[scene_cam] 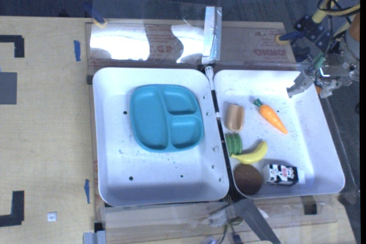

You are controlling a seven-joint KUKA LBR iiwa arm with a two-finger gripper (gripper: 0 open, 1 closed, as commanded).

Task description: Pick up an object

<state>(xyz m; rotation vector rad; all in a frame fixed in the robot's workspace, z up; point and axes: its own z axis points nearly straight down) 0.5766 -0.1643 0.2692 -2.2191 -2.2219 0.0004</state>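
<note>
pincer (pixel 303 84) grip unclear, seemingly empty | carrot (pixel 271 116) orange, green-topped, tapered, lying flat

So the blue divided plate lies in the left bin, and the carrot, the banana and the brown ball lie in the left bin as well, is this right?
Not quite. The blue divided plate does lie in the left bin, but the carrot, the banana and the brown ball lie in the right bin, as the camera view shows.

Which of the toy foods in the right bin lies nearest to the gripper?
The carrot: orange, lying just below-left of the gripper; the other foods lie farther.
</note>
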